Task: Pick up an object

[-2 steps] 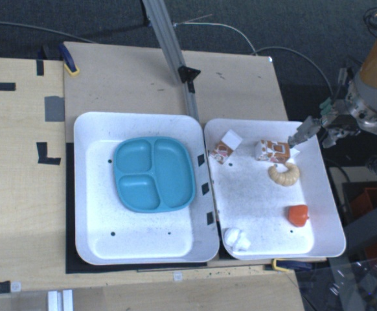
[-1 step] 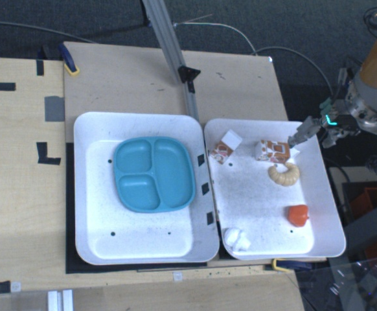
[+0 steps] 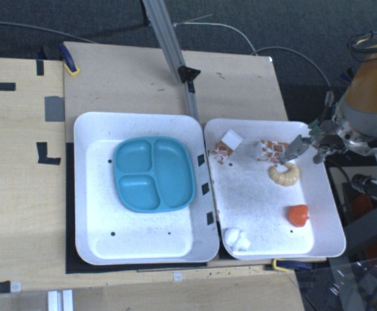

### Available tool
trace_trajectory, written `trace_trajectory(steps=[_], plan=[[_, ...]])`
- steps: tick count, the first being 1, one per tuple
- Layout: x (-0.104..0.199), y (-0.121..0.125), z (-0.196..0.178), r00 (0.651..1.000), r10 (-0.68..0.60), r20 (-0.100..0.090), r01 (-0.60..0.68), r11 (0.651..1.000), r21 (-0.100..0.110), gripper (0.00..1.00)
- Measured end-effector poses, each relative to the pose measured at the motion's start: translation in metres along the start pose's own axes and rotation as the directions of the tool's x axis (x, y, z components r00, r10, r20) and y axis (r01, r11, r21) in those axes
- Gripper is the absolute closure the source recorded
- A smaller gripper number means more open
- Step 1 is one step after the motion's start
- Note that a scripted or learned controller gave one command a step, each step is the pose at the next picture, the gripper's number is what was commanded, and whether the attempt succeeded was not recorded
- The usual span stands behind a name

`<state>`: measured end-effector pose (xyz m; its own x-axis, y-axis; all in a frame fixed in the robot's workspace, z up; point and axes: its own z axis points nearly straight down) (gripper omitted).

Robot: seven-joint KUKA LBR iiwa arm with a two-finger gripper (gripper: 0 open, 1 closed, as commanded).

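End effector (image 3: pixel 303 149) hovers above pale ring-shaped pastry toy (image 3: pixel 284 174) in right white bin (image 3: pixel 324 232); finger state: cannot tell. Centre over ring, descend straight, avoid patterned red-white packet (image 3: pixel 272 150) beside.

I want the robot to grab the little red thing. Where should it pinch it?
The red thing looks small and rounded and sits alone in the right bin, near the front right corner. Probably best: come straight down from above and pinch across its middle, since there's free floor on all sides and the bin wall blocks a low sideways approach.
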<state>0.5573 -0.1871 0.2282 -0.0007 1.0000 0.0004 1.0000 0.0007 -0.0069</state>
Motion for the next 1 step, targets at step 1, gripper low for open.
trace_trajectory(steps=[1], plan=[[0.0096, -0.0032, 0.049, 1.0, -0.001, -0.001, 0.001, 1.0, -0.001, 0.0]])
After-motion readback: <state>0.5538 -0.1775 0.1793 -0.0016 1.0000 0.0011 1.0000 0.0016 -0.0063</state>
